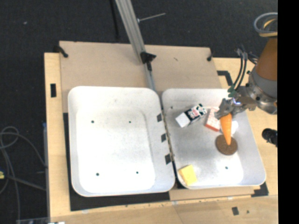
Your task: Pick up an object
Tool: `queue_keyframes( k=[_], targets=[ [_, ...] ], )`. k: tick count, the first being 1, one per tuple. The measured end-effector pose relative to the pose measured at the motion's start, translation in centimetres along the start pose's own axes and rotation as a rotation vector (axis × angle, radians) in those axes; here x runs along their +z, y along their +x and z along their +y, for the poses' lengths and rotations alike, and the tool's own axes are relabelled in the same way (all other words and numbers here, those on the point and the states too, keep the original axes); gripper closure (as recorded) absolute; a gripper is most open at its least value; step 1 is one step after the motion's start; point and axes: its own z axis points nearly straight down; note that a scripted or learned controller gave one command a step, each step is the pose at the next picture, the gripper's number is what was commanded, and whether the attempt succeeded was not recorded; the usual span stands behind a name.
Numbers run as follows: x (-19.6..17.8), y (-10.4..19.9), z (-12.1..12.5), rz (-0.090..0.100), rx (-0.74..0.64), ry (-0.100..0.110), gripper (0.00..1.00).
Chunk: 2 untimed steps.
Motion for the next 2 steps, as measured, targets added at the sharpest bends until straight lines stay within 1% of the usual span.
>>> queue_keyframes(
  k=[1,2],
  targets=[
    [1.6,4.7,1.4,0.002,-0.001,0.008,1.00],
    [2.0,8.6,2.8,0.000,0.000,0.006,1.00]
  ],
)
